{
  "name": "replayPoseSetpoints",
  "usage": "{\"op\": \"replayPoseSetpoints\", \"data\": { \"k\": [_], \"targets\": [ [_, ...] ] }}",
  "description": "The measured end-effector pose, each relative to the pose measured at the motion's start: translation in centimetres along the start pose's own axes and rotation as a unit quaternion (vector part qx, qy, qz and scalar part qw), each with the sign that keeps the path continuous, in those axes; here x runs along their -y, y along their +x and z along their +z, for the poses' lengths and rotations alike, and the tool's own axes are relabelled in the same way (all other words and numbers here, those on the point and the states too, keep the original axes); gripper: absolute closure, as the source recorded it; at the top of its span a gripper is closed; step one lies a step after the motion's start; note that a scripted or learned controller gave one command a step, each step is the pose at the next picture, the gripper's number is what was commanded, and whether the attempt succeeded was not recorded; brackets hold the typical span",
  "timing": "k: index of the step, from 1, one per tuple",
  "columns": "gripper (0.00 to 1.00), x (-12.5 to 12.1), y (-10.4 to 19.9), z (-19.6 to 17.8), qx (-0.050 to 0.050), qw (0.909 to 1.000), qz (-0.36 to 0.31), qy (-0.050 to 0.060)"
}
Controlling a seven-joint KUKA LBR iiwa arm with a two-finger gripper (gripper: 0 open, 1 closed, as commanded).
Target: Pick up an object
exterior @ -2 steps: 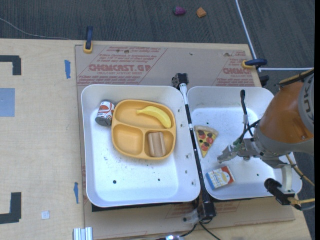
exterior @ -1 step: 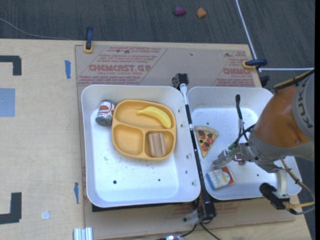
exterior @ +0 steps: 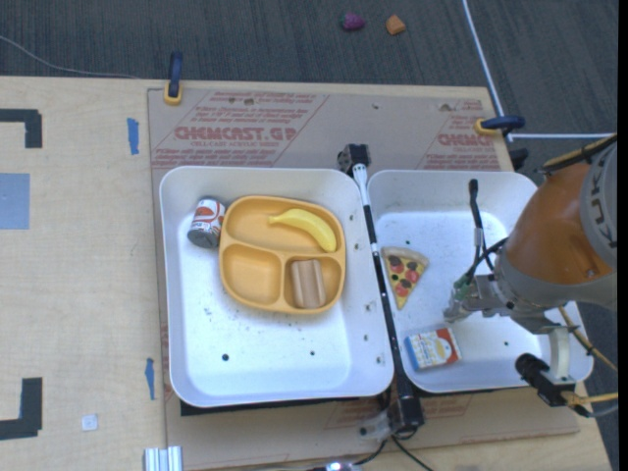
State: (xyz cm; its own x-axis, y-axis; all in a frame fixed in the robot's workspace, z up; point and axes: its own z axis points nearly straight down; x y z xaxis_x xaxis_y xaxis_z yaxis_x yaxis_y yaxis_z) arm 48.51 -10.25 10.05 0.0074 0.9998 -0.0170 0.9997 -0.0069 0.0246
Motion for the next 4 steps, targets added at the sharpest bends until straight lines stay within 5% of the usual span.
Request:
{"op": "replayPoseSetpoints", "data": {
  "k": [1,2,3,4],
  "targets": [
    [0.0,0.0,0.0,0.0,0.0,1.0,0.0,0.0],
    [0.0,0.4,0.7,1.1,-0.006,1.0,-0.002,0.007],
    [1.0,0.1,0.3,0.0,0.0,1.0,0.0,0.001],
    [0.0,0.1,0.3,0.0,0.0,1.0,0.0,0.001]
  ]
}}
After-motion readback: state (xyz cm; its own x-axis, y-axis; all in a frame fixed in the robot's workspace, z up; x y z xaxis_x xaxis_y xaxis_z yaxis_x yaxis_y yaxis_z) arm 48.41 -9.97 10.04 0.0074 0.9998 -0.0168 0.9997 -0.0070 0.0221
